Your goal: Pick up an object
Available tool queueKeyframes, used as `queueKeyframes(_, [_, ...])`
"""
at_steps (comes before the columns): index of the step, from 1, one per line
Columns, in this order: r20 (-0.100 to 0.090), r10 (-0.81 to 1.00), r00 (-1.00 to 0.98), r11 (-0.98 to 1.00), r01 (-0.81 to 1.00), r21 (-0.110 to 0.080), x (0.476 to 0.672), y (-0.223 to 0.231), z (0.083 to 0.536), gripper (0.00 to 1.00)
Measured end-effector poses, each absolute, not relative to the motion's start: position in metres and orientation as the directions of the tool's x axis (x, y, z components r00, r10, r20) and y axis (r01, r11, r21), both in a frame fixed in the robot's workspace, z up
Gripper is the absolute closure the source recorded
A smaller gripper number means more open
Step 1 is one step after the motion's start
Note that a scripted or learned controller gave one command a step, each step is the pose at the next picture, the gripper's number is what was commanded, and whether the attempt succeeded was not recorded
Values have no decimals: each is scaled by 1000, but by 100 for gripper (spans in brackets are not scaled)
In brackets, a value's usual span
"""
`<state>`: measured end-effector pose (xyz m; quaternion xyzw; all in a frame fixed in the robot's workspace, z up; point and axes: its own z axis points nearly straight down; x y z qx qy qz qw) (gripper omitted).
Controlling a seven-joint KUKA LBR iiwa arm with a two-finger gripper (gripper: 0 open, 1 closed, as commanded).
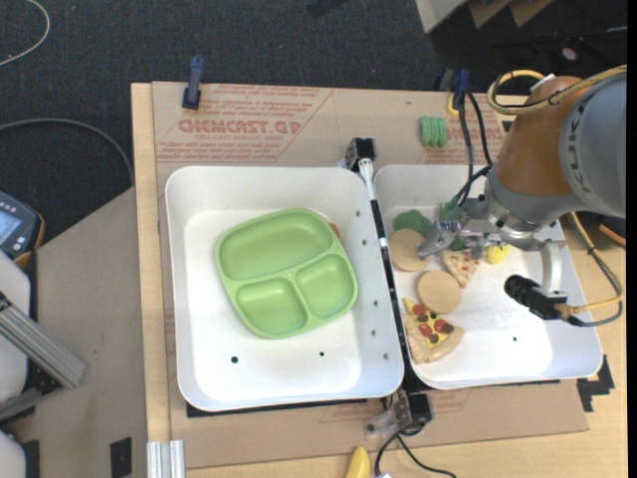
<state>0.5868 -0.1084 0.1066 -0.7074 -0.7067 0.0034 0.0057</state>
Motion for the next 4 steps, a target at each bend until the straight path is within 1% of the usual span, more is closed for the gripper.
queueKeyframes(1, [-4, 1000, 5, -5, 1000, 5, 552, -193, 231, 0])
queueKeyframes(2, [6, 1000, 6, -6, 1000, -12, 474, -198, 78, 0])
queueKeyframes(3, [-2, 1000, -6, 6, 1000, 6, 563, -158, 85, 0])
queueKeyframes(4, [4, 1000, 0, 0, 1000, -6, 496, -114, 84, 0])
